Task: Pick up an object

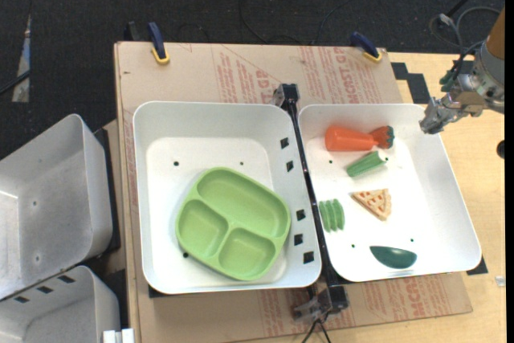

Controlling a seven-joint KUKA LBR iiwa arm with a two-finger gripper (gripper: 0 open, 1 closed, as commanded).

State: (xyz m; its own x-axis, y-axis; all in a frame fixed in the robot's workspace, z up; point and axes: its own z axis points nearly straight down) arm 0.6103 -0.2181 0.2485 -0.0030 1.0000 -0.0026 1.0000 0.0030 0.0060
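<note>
The right bin (450, 181) holds an orange carrot with a green top (355, 138), a green pickle-like piece (365, 165), a pizza slice (374, 202), a ridged green piece (332, 214) and a dark teal piece (393, 256). My gripper (434, 119) hangs over that bin's upper right corner, right of the carrot and apart from every object. Nothing shows between its fingers.
The left bin (152, 132) holds a light green divided tray (232, 222). A black divider (303, 181) runs between the bins. Two blue and yellow clamps (158, 42) (366, 48) grip the bench's far edge. More white containers (48, 197) stand at the left.
</note>
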